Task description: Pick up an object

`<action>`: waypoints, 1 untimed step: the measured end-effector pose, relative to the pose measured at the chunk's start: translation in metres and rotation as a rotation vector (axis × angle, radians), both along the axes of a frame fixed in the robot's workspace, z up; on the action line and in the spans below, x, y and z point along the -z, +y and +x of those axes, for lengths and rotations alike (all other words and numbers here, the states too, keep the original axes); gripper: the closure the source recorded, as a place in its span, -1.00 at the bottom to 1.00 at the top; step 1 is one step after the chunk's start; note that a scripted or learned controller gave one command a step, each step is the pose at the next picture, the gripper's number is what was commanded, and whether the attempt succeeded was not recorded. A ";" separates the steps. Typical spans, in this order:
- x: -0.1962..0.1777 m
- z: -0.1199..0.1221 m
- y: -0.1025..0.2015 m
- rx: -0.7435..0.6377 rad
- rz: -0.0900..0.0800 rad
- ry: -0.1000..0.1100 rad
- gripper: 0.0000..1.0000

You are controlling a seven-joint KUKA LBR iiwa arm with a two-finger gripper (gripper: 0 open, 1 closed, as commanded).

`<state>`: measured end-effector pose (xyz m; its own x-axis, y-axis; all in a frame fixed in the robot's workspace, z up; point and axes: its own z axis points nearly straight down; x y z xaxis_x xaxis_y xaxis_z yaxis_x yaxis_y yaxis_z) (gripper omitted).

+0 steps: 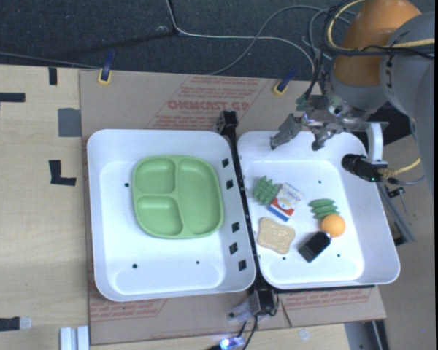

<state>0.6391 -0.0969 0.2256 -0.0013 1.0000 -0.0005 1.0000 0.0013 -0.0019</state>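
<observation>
The gripper (301, 140) is seen with fingers spread, nothing between them, at the right bin's (376, 268) upper edge. The toast slice (275, 235), lower centre of that bin, is judged light, stiff; grasping across its edges is advised.

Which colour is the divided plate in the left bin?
Light green; the divided plate shows clearly in the camera view.

A divided plate (178, 197) lies in the left bin (109, 268), while toast (275, 235), an orange (333, 226) and a carton (285, 202) lie in the right bin (376, 265).
</observation>
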 end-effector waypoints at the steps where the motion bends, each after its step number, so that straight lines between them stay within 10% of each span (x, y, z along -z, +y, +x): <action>1: 0.065 0.001 0.000 0.000 -0.001 0.005 -1.00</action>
<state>0.6405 -0.0967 0.1610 -0.0013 1.0000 -0.0010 1.0000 0.0013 -0.0068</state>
